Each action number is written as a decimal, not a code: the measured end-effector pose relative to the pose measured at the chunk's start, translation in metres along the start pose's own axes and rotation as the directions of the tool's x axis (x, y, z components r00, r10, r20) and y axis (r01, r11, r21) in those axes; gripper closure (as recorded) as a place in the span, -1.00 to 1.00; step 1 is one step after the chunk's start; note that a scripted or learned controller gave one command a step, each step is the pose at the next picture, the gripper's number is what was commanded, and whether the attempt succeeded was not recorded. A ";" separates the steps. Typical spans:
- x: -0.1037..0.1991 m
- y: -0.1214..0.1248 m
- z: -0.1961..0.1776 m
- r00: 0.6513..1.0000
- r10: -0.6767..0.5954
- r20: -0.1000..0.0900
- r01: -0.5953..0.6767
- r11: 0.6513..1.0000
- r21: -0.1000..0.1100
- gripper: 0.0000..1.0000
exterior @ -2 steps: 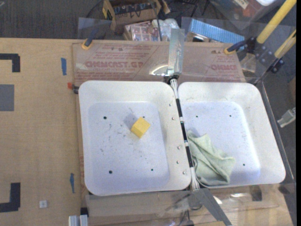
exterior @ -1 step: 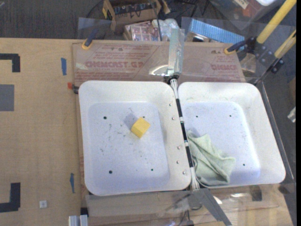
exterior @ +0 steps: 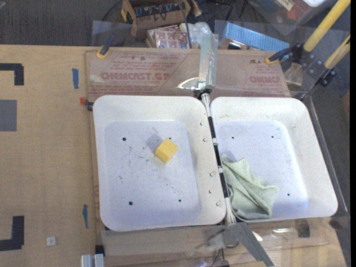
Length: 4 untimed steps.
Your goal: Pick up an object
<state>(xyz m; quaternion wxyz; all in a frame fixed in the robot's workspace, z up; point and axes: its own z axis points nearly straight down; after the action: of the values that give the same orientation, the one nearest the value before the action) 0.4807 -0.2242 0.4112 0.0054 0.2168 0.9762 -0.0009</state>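
A small yellow block point(exterior: 166, 151) lies near the middle of the left white bin point(exterior: 111, 204). A crumpled pale green cloth point(exterior: 248, 188) lies in the near left corner of the right white bin point(exterior: 311, 149), against the divider between the bins.
A cardboard sheet point(exterior: 144, 74) and a clear panel stand behind the bins. Clutter of boxes sits beyond it at the back. Yellow bars point(exterior: 328, 18) cross the top right corner. Wooden bench surface point(exterior: 44, 166) extends to the left.
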 end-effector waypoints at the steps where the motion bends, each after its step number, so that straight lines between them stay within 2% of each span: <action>1: -0.007 0.013 -0.026 0.907 -0.420 0.001 0.420 0.907 -0.001 1.00; 2: 0.000 0.001 -0.026 0.434 -0.901 0.000 0.901 0.434 -0.005 1.00; 3: -0.012 0.007 -0.026 0.067 -0.998 0.003 0.998 0.067 -0.002 1.00; 4: -0.020 0.021 -0.008 -0.442 -0.897 0.007 0.897 -0.442 -0.008 1.00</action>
<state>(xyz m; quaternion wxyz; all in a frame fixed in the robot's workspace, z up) 0.5081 -0.2134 0.4196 0.0017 -0.7144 0.6997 -0.0001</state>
